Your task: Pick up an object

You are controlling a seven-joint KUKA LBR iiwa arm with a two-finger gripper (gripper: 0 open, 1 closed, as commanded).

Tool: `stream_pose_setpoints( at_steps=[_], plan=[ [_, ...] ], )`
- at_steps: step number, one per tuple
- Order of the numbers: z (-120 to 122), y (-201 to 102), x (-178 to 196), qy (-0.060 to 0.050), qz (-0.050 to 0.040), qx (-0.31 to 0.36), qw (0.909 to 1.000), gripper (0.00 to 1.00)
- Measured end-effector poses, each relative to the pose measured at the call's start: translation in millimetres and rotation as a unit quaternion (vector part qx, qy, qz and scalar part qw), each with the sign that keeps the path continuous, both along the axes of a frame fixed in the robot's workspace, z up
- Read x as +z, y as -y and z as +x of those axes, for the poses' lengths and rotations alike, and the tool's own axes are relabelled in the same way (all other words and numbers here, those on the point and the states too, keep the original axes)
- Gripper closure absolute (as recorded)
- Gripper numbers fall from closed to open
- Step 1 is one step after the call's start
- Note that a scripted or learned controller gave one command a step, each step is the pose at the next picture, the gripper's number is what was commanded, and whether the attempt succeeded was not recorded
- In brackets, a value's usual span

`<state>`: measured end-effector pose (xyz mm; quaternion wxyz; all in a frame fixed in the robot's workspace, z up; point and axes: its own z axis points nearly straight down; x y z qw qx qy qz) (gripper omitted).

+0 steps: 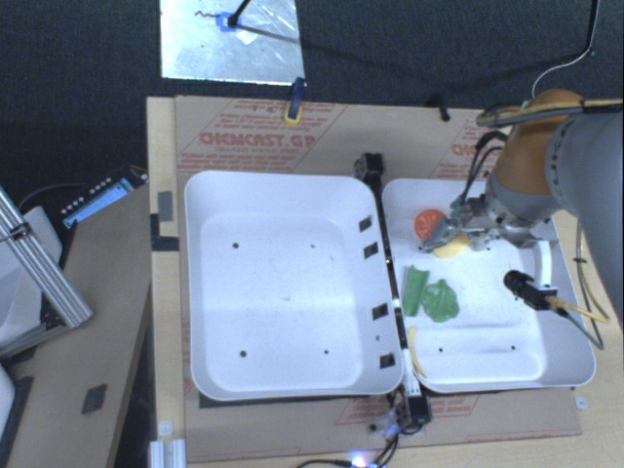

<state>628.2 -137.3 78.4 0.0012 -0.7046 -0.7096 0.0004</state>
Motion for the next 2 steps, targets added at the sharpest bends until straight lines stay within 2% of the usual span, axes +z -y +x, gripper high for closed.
stream_pose_setpoints(
  at_steps=[1,2],
  plan=[
    [38.2,8.7,7.6,0.005,-0.0011,0.0,1.0,0.0],
    [37.7,8.6,18.8,0.005,-0.0014,0.0,1.0,1.0]
  ],
)
